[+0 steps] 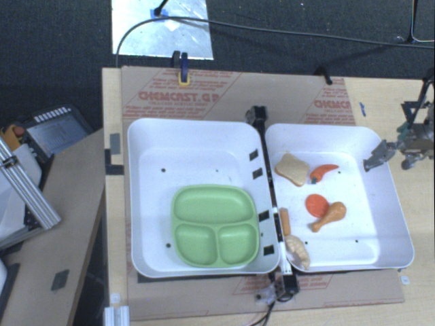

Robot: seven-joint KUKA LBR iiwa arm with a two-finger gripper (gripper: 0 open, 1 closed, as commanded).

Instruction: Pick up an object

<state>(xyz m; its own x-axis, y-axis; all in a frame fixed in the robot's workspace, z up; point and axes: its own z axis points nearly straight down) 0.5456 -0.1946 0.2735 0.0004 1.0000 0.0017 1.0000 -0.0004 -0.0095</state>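
jaws: my gripper point(378, 156) sits at the right bin's point(387, 212) upper right rim; can't tell their state
nearest target: orange chili point(324, 172), lying left of them, long axis running left-right
other options: bread slice point(292, 170), tomato round point(316, 204), drumstick point(330, 215), all smooth plastic-looking toys
left bin: glossy green divided tray point(215, 224)

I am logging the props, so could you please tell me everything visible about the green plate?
The green plate is a pale green, plastic-looking tray with rounded corners and three compartments: one wide section at the back and two smaller ones in front. It lies flat, right side up, on the floor of the left bin, near the front right corner, with nothing in it.
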